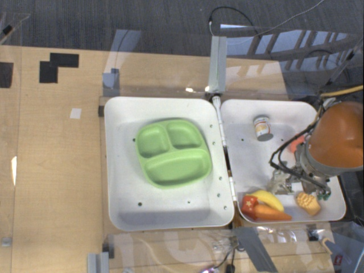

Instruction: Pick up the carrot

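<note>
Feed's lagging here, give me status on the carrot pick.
Gripper low in right bin, fingers unclear. Carrot at front wall, unheld. Banana and red item touch it.

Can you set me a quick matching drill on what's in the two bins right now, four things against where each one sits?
Things:
1. carrot
2. green divided plate
3. small can
4. corn cob

Places:
A. middle of the left bin
B. upper part of the right bin, standing apart from the other food
C. near edge of the right bin, lying just below the banana
D. near right corner of the right bin, beside the gripper

Pairs: 1-C, 2-A, 3-B, 4-D
</note>
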